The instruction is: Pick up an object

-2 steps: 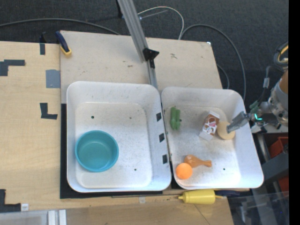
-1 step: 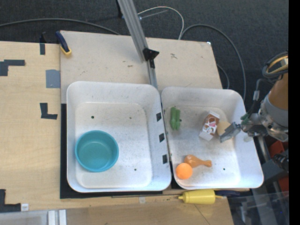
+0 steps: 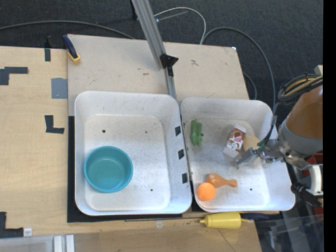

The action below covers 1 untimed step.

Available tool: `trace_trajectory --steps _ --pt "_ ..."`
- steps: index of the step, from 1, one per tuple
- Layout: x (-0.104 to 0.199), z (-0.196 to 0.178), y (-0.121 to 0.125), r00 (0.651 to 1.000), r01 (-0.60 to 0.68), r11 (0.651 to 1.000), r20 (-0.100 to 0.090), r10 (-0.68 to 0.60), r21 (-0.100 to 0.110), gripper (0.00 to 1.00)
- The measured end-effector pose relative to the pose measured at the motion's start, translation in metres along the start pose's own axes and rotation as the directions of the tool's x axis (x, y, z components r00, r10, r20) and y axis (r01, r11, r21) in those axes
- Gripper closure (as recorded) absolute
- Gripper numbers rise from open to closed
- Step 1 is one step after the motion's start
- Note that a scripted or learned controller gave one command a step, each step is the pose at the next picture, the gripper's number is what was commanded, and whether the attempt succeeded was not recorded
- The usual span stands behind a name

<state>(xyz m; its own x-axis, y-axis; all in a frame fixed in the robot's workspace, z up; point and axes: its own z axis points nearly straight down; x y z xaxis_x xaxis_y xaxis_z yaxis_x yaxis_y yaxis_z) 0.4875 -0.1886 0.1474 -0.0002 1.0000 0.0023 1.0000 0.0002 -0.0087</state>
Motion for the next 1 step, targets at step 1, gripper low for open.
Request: trace_trajectory --steps 1 --pt "0.0011 0.0542 -0.0016 1.0 0.001 1.0 0.0 -0.001 -0.001 0.0"
